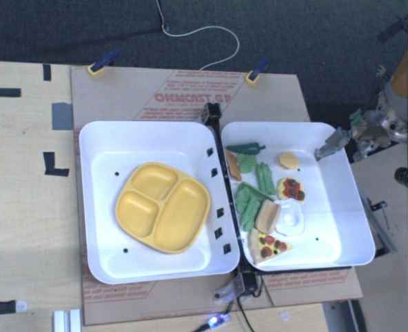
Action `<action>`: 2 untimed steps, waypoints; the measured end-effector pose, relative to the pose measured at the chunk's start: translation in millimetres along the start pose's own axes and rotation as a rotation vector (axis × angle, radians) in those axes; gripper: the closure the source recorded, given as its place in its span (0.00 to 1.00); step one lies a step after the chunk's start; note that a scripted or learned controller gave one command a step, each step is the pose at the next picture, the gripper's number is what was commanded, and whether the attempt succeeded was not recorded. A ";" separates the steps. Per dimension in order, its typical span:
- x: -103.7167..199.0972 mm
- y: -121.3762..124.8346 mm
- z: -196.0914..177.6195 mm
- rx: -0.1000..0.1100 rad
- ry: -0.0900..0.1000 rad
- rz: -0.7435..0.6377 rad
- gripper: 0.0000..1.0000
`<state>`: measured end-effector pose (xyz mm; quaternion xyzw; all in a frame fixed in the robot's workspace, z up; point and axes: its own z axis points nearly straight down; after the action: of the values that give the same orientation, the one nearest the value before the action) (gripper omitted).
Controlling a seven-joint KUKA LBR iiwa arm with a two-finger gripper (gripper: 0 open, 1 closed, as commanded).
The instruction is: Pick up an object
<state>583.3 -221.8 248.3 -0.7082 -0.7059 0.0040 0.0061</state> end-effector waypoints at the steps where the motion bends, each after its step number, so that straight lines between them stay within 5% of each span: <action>1: 0.7 2.3 -8.4 -0.013 -0.003 -0.004 0.00; 2: 3.8 1.4 56.1 -0.008 -0.002 -0.005 0.00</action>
<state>584.0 -217.9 192.3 -0.7065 -0.7077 0.0020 0.0026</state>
